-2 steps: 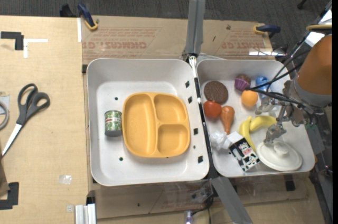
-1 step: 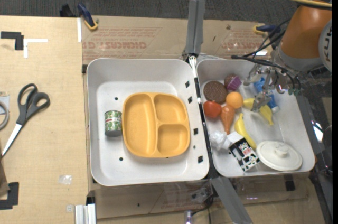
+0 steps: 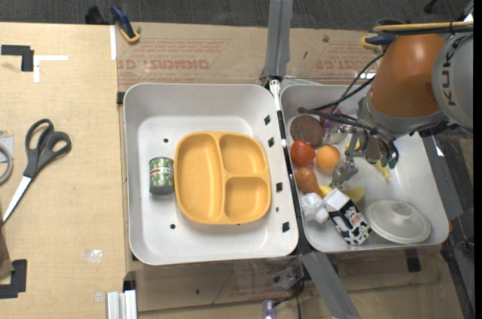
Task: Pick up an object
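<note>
Hand hangs low inside right bin.

Right bin crowded, left bin roomier

Fruit, a carton and a white lid pack the right bin; beside the yellow tray, bare floor.

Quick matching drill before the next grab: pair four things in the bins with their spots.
Things:
1. can
2. yellow tray
3. white lid
4. brown disc

Places:
A. right bin, near right corner
B. left bin, middle
C. right bin, far left side
D. left bin, left of the tray

Pairs: 1-D, 2-B, 3-A, 4-C
</note>
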